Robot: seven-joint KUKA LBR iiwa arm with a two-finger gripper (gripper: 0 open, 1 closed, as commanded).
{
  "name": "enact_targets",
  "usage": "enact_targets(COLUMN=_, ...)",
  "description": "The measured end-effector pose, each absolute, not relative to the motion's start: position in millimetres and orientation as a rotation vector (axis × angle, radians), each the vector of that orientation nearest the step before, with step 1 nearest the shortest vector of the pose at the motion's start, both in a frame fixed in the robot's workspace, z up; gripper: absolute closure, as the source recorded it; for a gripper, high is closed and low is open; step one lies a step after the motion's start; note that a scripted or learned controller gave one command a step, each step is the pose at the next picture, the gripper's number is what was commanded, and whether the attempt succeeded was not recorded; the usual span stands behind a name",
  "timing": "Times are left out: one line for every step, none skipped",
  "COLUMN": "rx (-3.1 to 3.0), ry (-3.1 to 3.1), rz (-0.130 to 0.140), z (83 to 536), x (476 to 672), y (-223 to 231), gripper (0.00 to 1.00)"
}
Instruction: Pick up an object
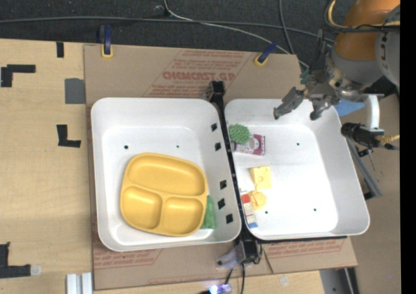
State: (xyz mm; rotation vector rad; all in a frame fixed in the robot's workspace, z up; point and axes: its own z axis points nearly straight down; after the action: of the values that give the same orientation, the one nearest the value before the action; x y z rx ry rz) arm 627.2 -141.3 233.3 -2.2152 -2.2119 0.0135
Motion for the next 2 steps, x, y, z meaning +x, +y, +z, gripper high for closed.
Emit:
enact_targets(rx=-2.219, ry=-2.222, rz=0.002, z=240.8, x=629.8, y=-140.9, gripper=0.00)
enact_targets(rx=-2.217, ry=-2.220, rz=0.008, z=178.3, x=625.7, y=-134.3, gripper=0.00)
